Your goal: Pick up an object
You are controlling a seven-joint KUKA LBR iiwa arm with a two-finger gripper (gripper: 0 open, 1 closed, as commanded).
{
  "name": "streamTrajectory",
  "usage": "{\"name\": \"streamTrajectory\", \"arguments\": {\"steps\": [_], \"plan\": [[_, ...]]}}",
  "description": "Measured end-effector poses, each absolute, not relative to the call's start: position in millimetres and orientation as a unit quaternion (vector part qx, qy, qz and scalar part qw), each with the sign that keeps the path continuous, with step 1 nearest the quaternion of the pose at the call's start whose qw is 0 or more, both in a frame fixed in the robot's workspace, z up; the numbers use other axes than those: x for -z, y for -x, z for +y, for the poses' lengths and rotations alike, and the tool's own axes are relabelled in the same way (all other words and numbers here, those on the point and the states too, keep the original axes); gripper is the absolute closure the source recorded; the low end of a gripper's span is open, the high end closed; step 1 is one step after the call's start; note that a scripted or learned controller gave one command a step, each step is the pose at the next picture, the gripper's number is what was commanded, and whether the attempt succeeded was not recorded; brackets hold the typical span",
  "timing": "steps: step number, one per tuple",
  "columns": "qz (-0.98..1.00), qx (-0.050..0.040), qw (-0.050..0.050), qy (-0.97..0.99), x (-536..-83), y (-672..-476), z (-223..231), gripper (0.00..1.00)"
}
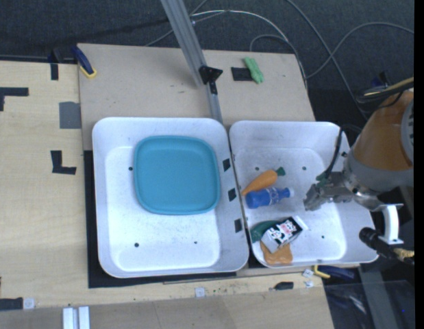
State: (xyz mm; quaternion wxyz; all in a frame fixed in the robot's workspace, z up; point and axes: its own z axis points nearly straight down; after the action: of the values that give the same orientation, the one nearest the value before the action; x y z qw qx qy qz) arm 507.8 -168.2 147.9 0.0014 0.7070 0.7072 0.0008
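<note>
In the right bin (314, 132) lie an orange carrot (261, 181) with a green top, a blue bottle (266, 197) just below it, a black and white packet (283, 232) and an orange piece (279, 255) near the front wall. My gripper (320, 195) hangs at the right side of this bin, a little right of the blue bottle and above the packet. Nothing shows between its fingers. The left bin (116, 252) holds a square teal plate (176, 175).
A grey pole (188, 36) slants down to the seam between the bins at the back. A green clip (253, 70) and a yellow-blue clip (84, 63) sit on the bench behind. Cables (294, 40) loop at the back right.
</note>
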Motion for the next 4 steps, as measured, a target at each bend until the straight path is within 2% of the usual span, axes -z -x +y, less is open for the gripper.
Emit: {"name": "streamTrajectory", "arguments": {"steps": [1,2,4], "plan": [[0.707,-0.0008,0.001,-0.707,-195,-499.5,-169,1.00],[0.707,-0.0004,0.001,-0.707,-221,-500.0,-169,1.00],[0.708,-0.0002,0.000,-0.706,-238,-545.7,-81,1.00]]}}
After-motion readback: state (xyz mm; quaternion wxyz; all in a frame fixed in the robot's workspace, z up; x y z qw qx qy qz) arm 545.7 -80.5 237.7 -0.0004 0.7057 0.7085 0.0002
